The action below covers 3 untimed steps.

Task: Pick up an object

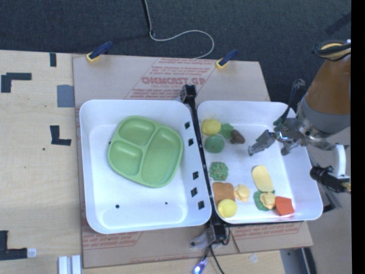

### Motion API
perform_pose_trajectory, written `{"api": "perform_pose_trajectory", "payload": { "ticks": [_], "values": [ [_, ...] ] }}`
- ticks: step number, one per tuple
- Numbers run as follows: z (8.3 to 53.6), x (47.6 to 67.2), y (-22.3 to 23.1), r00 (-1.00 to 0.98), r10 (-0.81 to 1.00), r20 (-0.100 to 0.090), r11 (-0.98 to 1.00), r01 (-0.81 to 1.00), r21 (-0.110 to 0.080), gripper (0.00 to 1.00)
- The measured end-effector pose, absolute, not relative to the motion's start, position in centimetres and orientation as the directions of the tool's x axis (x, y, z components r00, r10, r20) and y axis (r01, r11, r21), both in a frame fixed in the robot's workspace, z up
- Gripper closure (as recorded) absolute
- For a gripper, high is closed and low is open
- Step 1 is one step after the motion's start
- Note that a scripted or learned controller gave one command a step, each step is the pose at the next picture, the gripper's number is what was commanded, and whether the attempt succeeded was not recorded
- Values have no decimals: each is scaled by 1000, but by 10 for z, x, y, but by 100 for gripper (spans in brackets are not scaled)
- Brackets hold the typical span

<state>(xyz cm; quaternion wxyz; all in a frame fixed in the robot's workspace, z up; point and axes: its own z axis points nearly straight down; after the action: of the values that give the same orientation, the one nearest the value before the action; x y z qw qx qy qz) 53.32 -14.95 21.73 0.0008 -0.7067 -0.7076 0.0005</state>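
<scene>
Pick not yet done. Gripper [258,147] hangs over right bin [296,207], above yellow oval piece [262,177]; finger spread unreadable (nothing visibly held). Grasp and lift remain.

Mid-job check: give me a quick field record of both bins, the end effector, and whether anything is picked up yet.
left bin: holds a green divided plate
right bin: small toy foods, among them a yellow ball, a green ball, a brown piece, a green bumpy piece, a pale yellow oval, an orange-red block
end effector: over the right bin's bare middle, above the pale yellow oval
finger state: cannot tell
held item: none visible
arm: enters from the right
</scene>
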Motion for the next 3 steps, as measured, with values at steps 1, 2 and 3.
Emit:
{"api": "perform_pose_trajectory", "payload": {
  "ticks": [1, 2, 3],
  "values": [
    [185, 528, -28, -12, 1000, 5, 13, 1000, -5, 0],
    [183, 497, 96, -14, 1000, 4, 14, 1000, -5, 0],
    [86, 479, 136, -5, 1000, -1, 5, 1000, -13, 0]
  ]
}}
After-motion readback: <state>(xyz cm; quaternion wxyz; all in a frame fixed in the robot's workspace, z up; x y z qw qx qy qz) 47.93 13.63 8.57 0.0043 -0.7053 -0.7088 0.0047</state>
